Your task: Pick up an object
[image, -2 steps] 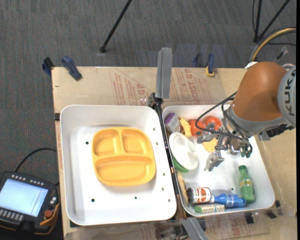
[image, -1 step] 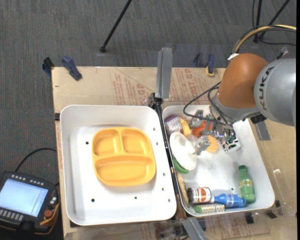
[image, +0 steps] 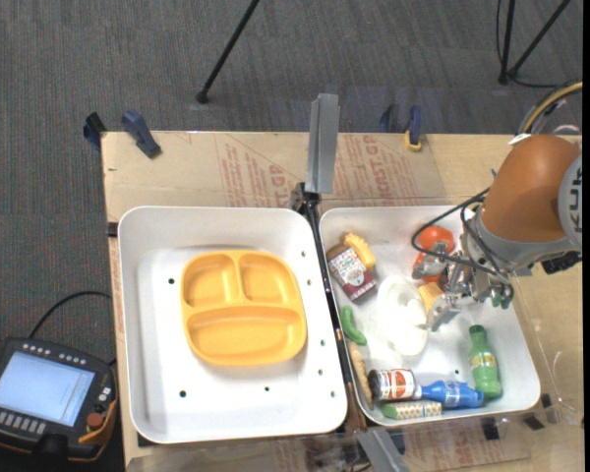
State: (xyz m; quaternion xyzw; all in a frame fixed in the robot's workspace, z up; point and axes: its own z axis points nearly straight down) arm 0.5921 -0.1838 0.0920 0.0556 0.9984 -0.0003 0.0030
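Observation:
My gripper (image: 446, 301) hangs low over the middle of the right bin (image: 519, 337), below the orange wrist band (image: 529, 190). A small yellow-orange piece (image: 430, 295) lies right against its left side; I cannot tell whether it is held. A white bowl (image: 403, 315) sits just left of the gripper. A red round object (image: 435, 239) lies behind it, and a green bottle (image: 484, 362) lies in front of it to the right.
The right bin also holds a dark snack packet (image: 352, 271), a green pickle (image: 352, 324), a red-labelled can (image: 393, 383) and a blue bottle (image: 450, 393). A yellow divided plate (image: 244, 308) lies in the left bin (image: 147, 264). A grey post (image: 323, 146) stands behind the bins.

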